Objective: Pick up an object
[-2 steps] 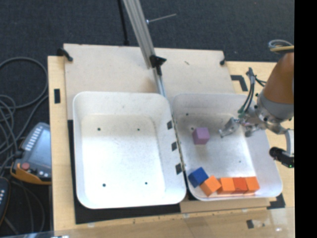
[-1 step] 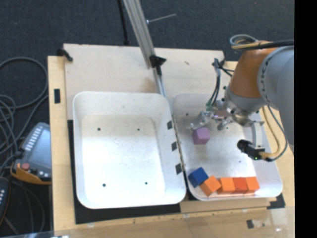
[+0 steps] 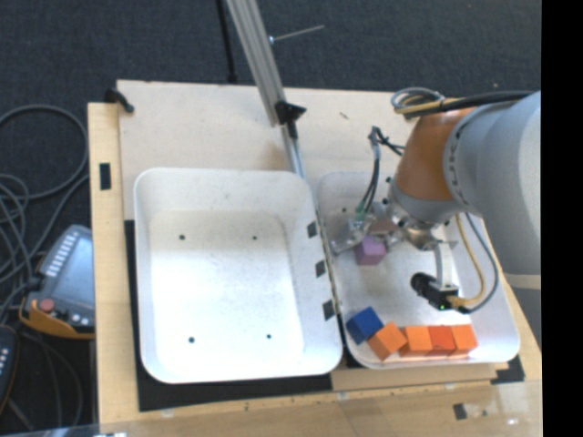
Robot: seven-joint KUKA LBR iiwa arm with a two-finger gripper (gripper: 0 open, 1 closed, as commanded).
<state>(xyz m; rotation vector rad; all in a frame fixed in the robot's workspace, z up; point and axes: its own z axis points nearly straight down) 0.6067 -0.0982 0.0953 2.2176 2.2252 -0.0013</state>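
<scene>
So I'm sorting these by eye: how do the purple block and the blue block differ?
The purple block is pale lilac; the blue block is deep, saturated blue. The purple block sits mid-bin, right under the pincer, apart from other blocks; the blue block lies near the bin's front edge, against the end of a row of orange blocks. Both are small cubes in the right bin.

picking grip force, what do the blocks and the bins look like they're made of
Orange blocks, blue block: probably painted wood or hard plastic; flat faces, crisp edges, even matte colour. Purple block by the gripper: same look, paler, partly hidden. Left bin and right bin: likely moulded plastic; rounded corners, smooth white surface, faintly speckled.
</scene>
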